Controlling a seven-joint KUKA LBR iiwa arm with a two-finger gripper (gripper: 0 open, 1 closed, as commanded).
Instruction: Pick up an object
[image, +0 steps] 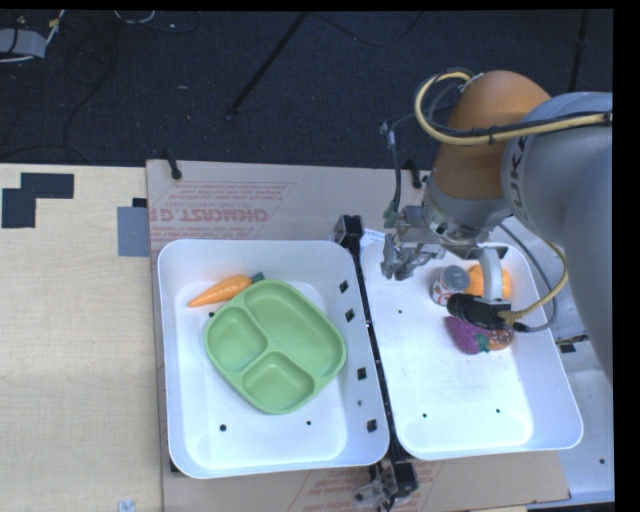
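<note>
1. Pincer (405, 262) on your grey arm hangs low over the back left corner of the right-hand shallow white bin (470, 415), close to the black divider (362, 330) between the bins. Whether it is released or clenched, you cannot tell from this slant; nothing shows between its tips.
2. Candidates for picking sit in a tight cluster at the right bin's back right, just right of the pincer and apart from it: an orange rounded plastic toy (495, 280), a small pale round piece (446, 288) beside it, and a purple toy vegetable (472, 334) in front, partly crossed by a black cable end.
3. Your left-hand white bin (190, 420) holds a light green three-compartment plastic plate (275, 345), lying flat and skewed.
4. An orange toy carrot (220, 290) lies just behind the plate's back left edge, tip pointing left; touching or not is unclear.
5. Brown cardboard (225, 205) underlies both bins.
</note>
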